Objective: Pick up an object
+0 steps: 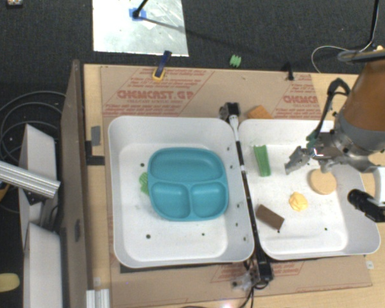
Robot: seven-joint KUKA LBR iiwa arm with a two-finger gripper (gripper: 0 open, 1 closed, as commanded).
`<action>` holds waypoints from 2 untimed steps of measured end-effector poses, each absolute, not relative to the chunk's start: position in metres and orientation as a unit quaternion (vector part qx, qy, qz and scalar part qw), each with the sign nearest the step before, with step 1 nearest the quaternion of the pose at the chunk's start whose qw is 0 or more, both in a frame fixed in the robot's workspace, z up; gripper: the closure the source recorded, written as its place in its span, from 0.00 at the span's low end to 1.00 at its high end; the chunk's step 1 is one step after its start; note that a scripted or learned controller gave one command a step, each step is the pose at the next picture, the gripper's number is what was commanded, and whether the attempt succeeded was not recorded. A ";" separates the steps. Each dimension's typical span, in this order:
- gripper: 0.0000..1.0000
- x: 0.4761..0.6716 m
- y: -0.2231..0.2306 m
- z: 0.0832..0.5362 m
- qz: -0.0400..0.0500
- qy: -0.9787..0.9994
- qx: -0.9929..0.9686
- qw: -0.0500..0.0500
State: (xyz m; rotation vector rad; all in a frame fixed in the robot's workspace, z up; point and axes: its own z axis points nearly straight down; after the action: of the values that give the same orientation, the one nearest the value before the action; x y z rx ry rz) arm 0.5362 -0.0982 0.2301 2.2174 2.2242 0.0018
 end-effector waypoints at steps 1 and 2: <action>0.00 0.591 -0.088 0.109 -0.001 0.710 0.705 -0.001; 0.00 0.671 -0.086 0.084 0.002 0.710 0.705 0.003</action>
State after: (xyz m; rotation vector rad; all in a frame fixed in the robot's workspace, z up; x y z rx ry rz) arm 0.6714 -0.0863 0.0841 2.2099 2.2249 0.0071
